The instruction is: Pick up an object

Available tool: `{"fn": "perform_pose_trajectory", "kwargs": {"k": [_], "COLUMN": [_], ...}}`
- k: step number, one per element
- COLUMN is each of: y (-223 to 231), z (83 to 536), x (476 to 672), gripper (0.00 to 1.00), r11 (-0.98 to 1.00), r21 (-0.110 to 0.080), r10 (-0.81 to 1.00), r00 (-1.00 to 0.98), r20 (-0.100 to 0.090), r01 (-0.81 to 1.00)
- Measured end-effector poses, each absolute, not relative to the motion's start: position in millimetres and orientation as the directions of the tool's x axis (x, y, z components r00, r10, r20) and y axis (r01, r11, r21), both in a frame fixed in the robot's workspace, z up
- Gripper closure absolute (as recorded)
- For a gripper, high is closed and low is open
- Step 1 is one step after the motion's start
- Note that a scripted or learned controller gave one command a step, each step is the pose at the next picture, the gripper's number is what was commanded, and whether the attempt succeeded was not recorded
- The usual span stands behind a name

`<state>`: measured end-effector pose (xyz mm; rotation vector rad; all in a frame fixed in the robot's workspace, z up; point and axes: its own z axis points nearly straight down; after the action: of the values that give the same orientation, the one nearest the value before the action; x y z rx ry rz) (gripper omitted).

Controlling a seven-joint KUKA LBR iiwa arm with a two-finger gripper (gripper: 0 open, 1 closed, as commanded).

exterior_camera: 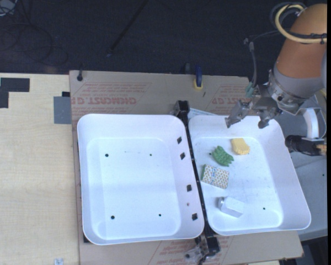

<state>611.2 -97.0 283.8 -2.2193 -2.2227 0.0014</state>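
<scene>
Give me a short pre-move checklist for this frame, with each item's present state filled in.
1. Gripper open, nothing between its fingers: ok.
2. Gripper above the right bin: ok, at its far edge.
3. Targets in that bin: ok; yellow block, green toy, patterned packet, white piece.
4. Gripper over a target: not ok; yellow block is nearest.
5. Objects apart enough for a clean grasp: cannot tell; green toy and packet sit close.

A robotics lab: a grey-and-orange arm point(300, 54) over a cardboard-topped bench point(132, 93), two white bins point(91, 148) clamped together, loose cables point(22, 4) behind.
</scene>
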Motion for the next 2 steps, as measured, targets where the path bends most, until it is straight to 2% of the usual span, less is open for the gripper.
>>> {"fn": "perform_pose_trajectory", "kwargs": {"k": [1,2], "y": [-129,-110], "z": [156,83], "x": [591.7,634.8], "gripper": [0.0,0.0], "r11": [-0.003,0.002], "r21": [-0.017,-0.004], "r10": [1.0,1.0], "r00": [0.003,-0.002], "r20": [0.002,0.001], "r01": [1.0,1.0]}}
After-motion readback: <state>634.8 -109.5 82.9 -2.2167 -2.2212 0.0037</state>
